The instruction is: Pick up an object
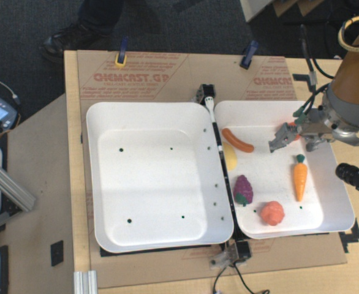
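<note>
Hovering at right of frame over the right bin (pixel 326 222), gripper (pixel 285 136) holds nothing, its spread unclear; next needs descent onto the carrot (pixel 299 179).

The arm (pixel 350 97) is a thick rounded body, grey at the wrist with a broad orange band above it. Thin black cables run down its left side. At its end sits a small grey metal gripper (pixel 285 137) with a touch of orange-red behind it.
</note>
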